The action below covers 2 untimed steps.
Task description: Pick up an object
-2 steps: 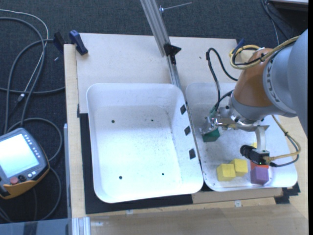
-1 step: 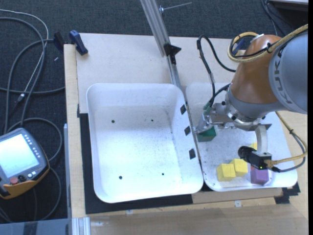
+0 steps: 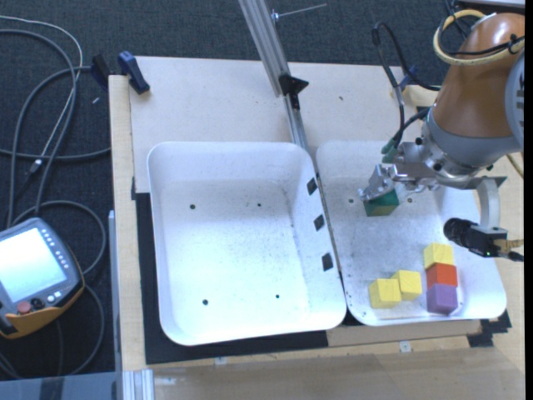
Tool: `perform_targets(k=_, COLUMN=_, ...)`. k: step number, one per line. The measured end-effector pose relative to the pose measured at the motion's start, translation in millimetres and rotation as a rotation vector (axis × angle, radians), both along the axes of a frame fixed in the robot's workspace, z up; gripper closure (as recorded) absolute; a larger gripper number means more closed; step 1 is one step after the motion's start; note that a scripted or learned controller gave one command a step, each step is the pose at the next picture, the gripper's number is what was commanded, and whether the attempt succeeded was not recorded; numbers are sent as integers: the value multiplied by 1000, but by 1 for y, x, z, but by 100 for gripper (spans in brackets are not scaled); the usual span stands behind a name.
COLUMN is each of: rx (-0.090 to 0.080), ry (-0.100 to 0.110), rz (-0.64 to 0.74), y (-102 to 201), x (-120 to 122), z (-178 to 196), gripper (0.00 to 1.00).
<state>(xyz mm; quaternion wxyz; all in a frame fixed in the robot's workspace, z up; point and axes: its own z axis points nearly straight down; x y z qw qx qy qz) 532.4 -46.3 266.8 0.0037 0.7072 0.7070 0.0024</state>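
The bench (image 3: pixel 208 98) is a pale flat board, matte, and it carries two white bins with rounded corners and a fine dark speckle on the floor. The left bin (image 3: pixel 166 165) has a few small dark holes in its floor. The right bin (image 3: pixel 337 161) is where I work, and it holds all the blocks.

My arm (image 3: pixel 479 82) comes in from the right — a smooth orange band over grey casing, with dark cables looping around it. My gripper (image 3: pixel 385 192) hangs over the upper middle of the right bin, and a green block (image 3: pixel 382 204) sits between its fingers, so I judge that I hold it. I think the grasp is made, but the lift is only begun or not yet — I cannot tell if the block is off the floor. What remains is to raise it clear.

The other blocks lie near the front of the right bin, well apart from me: a purple block (image 3: pixel 442 297) with an orange block (image 3: pixel 442 275) and a yellow block (image 3: pixel 439 254) just beside it in a line, then two yellow cubes (image 3: pixel 396 288) touching. All look hard, with flat faces and sharp edges.
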Motion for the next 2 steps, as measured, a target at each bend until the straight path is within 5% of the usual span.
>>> perform_targets(k=1, rx=6, ry=18, rz=7, y=67, x=4, z=-64, gripper=100)
perform_targets(k=2, rx=4, ry=16, rz=2, y=82, x=-44, z=-68, gripper=100)
